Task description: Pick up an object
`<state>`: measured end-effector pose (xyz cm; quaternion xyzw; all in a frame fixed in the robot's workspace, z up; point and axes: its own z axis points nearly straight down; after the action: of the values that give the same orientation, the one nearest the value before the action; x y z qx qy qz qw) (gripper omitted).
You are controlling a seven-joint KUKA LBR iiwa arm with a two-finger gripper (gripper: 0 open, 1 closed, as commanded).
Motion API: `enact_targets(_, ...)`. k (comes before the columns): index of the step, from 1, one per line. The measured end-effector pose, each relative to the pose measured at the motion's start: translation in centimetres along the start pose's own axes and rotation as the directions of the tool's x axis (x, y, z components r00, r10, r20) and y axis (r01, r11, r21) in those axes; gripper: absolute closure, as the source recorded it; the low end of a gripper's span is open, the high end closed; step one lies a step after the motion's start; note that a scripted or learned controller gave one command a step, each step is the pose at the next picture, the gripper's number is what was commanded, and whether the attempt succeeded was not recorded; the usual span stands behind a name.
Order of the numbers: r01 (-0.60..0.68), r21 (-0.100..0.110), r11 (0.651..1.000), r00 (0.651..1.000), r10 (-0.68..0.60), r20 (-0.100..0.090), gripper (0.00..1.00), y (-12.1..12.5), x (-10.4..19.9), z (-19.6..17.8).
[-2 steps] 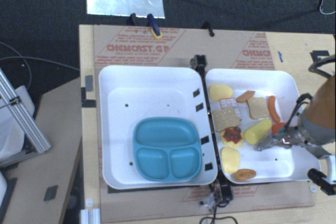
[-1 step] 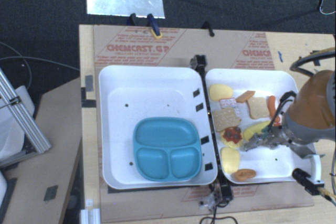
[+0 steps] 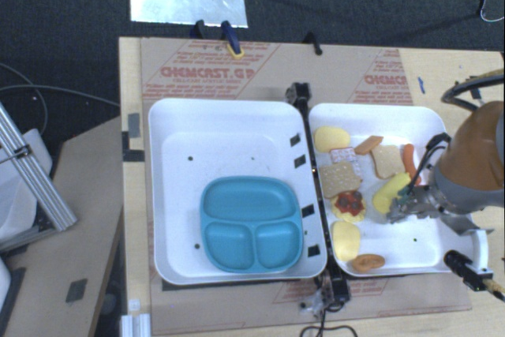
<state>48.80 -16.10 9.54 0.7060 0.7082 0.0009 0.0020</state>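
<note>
1. Camera view, right of centre: the right-hand bin point(image 3: 430, 121) holds a cluster of toy food pieces along its left side. The left-hand bin point(image 3: 170, 170) carries a blue sectioned tray point(image 3: 251, 222) at lower centre.
2. The gripper point(image 3: 404, 207) hangs low over the middle of the right-hand bin, its tip at the yellow-green piece point(image 3: 390, 192). From this angle you cannot tell whether it is spread or clamped, nor whether anything is caught in it.
3. Nearest candidates: the yellow-green piece at the tip, the red-and-dark round piece point(image 3: 349, 204) just to its left, and the cracker-like square point(image 3: 341, 178) above that. An orange carrot-like stick point(image 3: 408, 159) and a pale bread-like slice point(image 3: 386, 160) lie toward the upper right of the cluster.
4. To do this step well, commit to one piece, probably the yellow-green one. Centre over it so neighbours are not pinched along with it.
5. Descend straight, close fully, then lift slowly; confirm the piece rises with the tip before moving away.
</note>
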Motion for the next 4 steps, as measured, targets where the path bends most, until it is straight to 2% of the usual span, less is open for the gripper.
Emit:
enact_targets(1, 0.009, -0.003, 1.000, 1.000, -0.009, -0.003, 1.00, 3.5, 6.8, -5.1)
enact_targets(2, -0.007, 0.005, 1.000, 1.000, 0.007, -0.002, 1.00, -0.3, 1.7, 1.3)
enact_targets(3, -0.004, -0.002, 1.000, 1.000, 0.004, 0.003, 1.00, 4.4, -4.9, 1.0)
enact_targets(4, 0.003, -0.001, 1.000, 1.000, -0.003, 0.000, 1.00, 8.3, -4.5, 1.1)
